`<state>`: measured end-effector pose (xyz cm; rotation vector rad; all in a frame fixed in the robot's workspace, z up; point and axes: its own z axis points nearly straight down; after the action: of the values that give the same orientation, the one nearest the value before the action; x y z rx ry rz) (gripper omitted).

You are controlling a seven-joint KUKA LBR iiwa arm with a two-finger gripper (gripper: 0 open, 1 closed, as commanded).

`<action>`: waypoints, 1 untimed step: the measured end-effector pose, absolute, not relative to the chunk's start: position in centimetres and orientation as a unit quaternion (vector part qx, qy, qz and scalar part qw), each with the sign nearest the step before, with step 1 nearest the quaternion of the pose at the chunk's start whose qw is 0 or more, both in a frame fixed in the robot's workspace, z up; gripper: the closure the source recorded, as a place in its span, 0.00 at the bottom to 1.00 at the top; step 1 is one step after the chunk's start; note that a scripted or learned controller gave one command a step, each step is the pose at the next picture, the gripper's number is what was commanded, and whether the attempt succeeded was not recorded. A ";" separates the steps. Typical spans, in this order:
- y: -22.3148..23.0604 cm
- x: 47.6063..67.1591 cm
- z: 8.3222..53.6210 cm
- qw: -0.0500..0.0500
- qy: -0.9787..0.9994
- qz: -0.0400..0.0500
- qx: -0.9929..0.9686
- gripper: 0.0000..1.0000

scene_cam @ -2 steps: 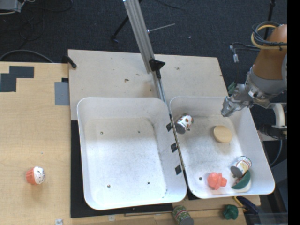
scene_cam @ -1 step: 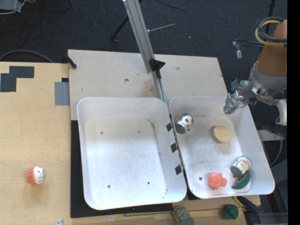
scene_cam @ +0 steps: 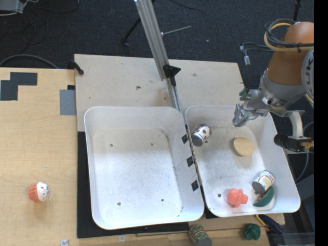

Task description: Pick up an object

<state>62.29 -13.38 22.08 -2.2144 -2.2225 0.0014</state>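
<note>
The gripper (scene_cam: 242, 118) on the grey arm is hanging over the far part of the shallow white right bin (scene_cam: 287, 176), with nothing between its fingers; whether it is released or clenched, I cannot tell. Below it, a round tan disc (scene_cam: 244, 147) is lying near the bin's middle, a small red-and-white can (scene_cam: 201, 134) is sitting by the left wall, and a pink-red lumpy toy (scene_cam: 236, 197) is resting near the front.

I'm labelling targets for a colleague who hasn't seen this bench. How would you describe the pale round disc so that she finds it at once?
Start at the right-hand white bin. Near its middle, just below the gripper, lies the tan disc. It is flat, plain and beige, unlike the red-and-white can to its left and the coral lump nearer the front.
</note>
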 end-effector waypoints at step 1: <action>-7.8 61.8 21.4 0.003 -0.709 0.001 -0.705 1.00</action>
<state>61.78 -7.81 21.35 -2.2122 -2.2234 0.0022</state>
